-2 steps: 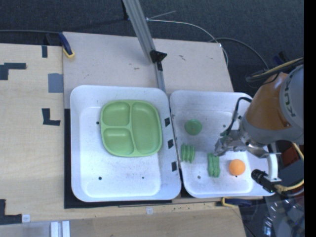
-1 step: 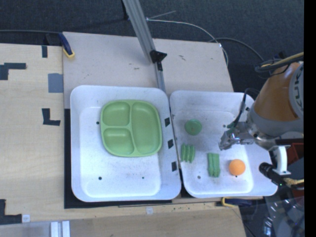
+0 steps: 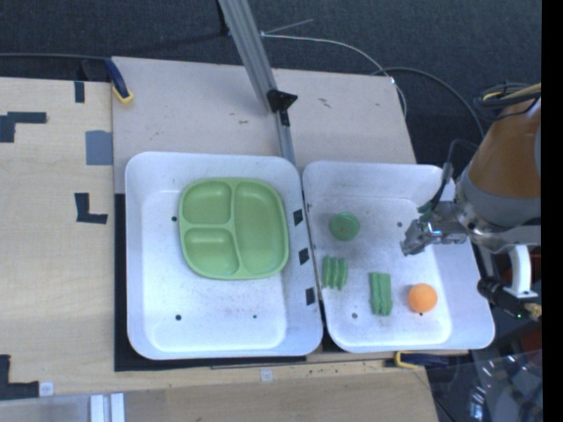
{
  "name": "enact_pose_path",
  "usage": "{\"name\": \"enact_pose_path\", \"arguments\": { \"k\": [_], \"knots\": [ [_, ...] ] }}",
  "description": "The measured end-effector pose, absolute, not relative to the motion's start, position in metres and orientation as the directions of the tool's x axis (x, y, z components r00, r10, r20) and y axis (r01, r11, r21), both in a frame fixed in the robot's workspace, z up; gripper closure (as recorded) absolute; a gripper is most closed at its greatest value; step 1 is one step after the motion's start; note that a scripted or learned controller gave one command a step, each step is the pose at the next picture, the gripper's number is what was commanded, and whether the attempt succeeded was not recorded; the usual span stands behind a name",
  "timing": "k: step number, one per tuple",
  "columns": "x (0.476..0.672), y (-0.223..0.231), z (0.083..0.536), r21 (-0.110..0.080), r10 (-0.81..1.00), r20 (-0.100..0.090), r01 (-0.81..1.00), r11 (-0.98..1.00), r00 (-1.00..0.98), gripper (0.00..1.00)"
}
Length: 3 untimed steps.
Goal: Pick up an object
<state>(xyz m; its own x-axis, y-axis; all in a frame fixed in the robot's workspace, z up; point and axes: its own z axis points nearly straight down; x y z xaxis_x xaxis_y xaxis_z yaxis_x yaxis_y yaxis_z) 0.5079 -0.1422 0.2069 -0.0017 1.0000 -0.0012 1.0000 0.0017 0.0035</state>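
Bins sit side by side on the bench, both white and shallow. Closest to me in the right bin (image 3: pixel 457 323) is an orange ball (image 3: pixel 423 298), near the front right corner. Just left of it lies a long green piece (image 3: pixel 380 292), pointing front to back. A little farther left is a shorter green piece (image 3: pixel 334 272), close to the wall between the bins. Behind that one sits a round green thing (image 3: pixel 344 227). All four lie apart from each other on the bin floor.

The gripper (image 3: pixel 413 241) hangs over the right side of this bin, above and a bit behind the ball. Its tips point down and to the left. Nothing is between them. I cannot tell how far apart the tips are from here. The grey arm (image 3: pixel 501 192) with its orange band comes in from the right.

The left bin (image 3: pixel 145 323) holds a green plate (image 3: pixel 234 227) with three parts. The plate lies flat toward the back of that bin.

Farther back, a grey pole (image 3: pixel 251 47) slants up across the bench.
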Motion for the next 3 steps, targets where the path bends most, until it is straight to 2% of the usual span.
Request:
{"name": "enact_pose_path", "arguments": {
  "k": [1, 3],
  "knots": [
    [0.519, -0.092, 0.202, -0.001, 1.0, 0.002, 1.0, 0.006, -0.006, 1.0],
    [0.554, 0.005, 0.19, -0.002, 1.0, 0.002, 1.0, 0.007, -0.007, 1.0]
  ]
}}
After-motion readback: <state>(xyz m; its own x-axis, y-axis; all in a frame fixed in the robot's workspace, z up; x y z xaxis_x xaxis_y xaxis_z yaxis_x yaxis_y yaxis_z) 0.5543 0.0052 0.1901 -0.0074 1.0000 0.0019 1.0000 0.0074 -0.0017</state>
